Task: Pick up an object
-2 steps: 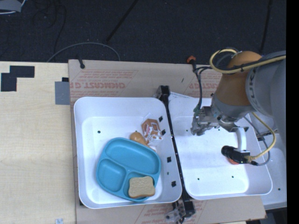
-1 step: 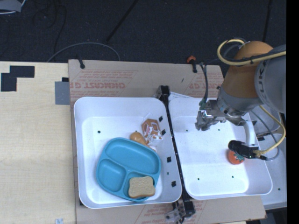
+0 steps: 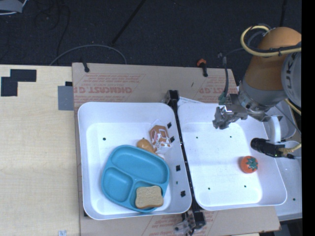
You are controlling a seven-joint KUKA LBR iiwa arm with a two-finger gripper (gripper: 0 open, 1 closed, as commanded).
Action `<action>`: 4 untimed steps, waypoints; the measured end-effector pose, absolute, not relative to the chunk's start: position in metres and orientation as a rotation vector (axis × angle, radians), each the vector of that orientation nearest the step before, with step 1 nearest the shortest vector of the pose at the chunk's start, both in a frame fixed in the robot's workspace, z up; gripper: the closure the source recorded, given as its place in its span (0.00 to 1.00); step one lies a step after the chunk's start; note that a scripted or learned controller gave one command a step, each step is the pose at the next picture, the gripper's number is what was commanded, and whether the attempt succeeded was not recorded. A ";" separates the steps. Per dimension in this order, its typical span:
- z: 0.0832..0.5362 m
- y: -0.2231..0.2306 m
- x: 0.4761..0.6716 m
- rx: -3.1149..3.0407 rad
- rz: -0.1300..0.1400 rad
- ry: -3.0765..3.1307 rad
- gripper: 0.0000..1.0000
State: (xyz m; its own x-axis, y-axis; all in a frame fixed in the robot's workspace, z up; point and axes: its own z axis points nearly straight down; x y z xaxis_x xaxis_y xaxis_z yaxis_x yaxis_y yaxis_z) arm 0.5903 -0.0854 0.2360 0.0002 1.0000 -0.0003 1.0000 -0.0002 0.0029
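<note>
Camera view: a small orange toy fruit is seen in the right bin, near its right wall. It is judged light, rigid, smooth and rounded, best taken across its middle. How far the gripper is spread cannot be told; nothing is seen held

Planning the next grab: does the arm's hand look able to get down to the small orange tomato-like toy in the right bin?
Probably yes. The small orange tomato-like toy lies alone on the right white bin floor, nothing over or beside it, and the hand hovers over that same bin's upper part.
</note>
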 end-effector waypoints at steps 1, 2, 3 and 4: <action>0.242 -0.032 0.575 2.220 -0.001 2.229 1.00; 0.241 0.008 0.559 2.221 -0.004 2.229 1.00; 0.237 0.046 0.541 2.221 -0.006 2.228 1.00; 0.239 0.091 0.511 2.221 -0.006 2.229 1.00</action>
